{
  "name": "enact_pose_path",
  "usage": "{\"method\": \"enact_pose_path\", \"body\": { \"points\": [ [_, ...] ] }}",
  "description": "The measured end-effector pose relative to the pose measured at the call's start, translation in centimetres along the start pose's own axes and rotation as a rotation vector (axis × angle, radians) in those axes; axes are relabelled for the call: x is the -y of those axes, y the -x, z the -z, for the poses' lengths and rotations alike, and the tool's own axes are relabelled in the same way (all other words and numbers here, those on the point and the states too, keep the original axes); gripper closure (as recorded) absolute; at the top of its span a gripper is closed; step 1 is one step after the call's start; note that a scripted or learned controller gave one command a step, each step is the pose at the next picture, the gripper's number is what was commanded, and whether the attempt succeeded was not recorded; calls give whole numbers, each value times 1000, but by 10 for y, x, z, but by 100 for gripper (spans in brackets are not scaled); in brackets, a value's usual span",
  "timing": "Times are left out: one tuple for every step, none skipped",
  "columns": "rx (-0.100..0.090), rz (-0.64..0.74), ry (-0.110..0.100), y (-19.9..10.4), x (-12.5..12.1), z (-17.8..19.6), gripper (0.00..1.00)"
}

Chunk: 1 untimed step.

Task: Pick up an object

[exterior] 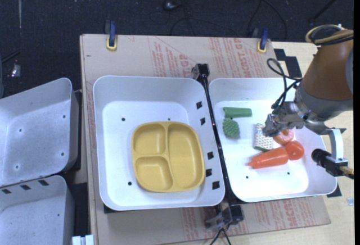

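Observation:
The right bin [292, 185] holds several small items. An orange carrot-shaped toy [269, 158] lies near the bin's middle, with a red-orange round piece [295, 150] at its right end. A pale checkered block [261, 138] sits just above the carrot. A green stick [237, 111] and a green knobbly piece [231, 127] lie further left. My gripper [274, 126] hangs low over the checkered block and a red item [285, 136], at the block's right edge.
The left bin [112, 98] carries a yellow three-compartment plate [167, 155]. A black divider [212, 126] runs between the bins. The arm's orange band [332, 67] looms over the right bin's far right corner. Spare white bins [34, 126] lie off the bench's left side.

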State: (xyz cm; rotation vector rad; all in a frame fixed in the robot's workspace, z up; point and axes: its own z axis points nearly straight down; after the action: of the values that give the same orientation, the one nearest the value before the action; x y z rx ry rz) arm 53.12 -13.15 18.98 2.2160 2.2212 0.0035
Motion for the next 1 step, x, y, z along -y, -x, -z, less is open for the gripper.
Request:
{"method": "enact_pose_path", "body": {
  "points": [
    [1,1,3,-1,-7,62,100]
  ]
}}
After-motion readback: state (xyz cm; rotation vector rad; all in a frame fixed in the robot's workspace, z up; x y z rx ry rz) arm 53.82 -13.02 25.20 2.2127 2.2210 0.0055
